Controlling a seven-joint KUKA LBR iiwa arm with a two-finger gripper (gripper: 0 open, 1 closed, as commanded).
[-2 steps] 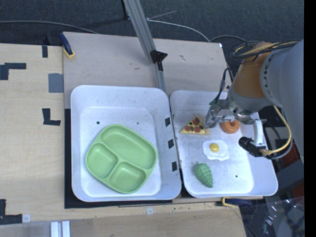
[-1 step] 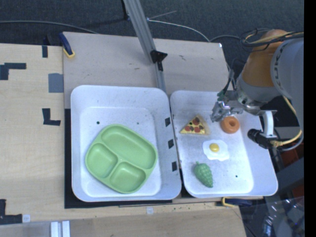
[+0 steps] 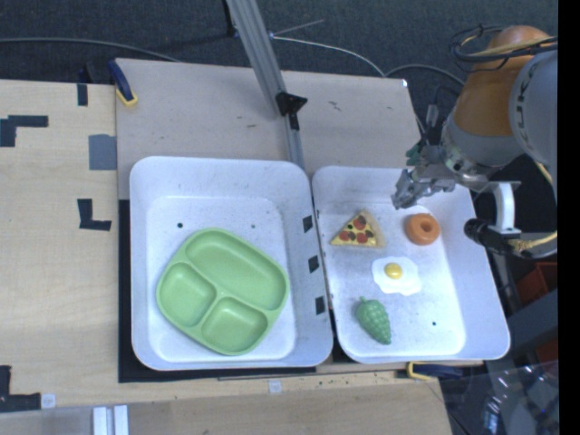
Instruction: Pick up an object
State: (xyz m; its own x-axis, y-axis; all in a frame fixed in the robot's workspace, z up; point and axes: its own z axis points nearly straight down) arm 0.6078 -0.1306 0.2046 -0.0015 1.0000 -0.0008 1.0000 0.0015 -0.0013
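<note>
1. The grey arm (image 3: 507, 107) comes in from the right side of the table (image 3: 54, 243), its orange band bulging above the wrist, and its gripper (image 3: 412, 191) hangs over the far part of the right bin (image 3: 480, 324).
2. The dark fingers point down toward the bin floor near its far edge, and I cannot tell whether they are spread or closed; there is nothing visible between them.
3. Just beside the gripper, toward the bin's right edge, lies a small orange doughnut (image 3: 422, 229), a round ring with a dark hole in its middle, lying flat.
4. Left of it, near the bin's left wall, there's a pizza slice (image 3: 357, 231): a yellow wedge with red spots, tip pointing to the far edge.
5. In the middle of the bin, a fried egg (image 3: 397, 275), white and flat with a bright yellow yolk, sitting apart from the doughnut and the slice.
6. Toward the near edge, a knobbly green piece (image 3: 372, 320), oval and bumpy all over; I cannot tell what food it is.
7. Over in the left bin (image 3: 145, 188) rests a pale green divided plate (image 3: 223, 289) with three compartments, turned at a slant, occupying the near half.
8. A grey metal bar (image 3: 258, 43) slants across the far side of the table, ending near where the two bins meet.
</note>
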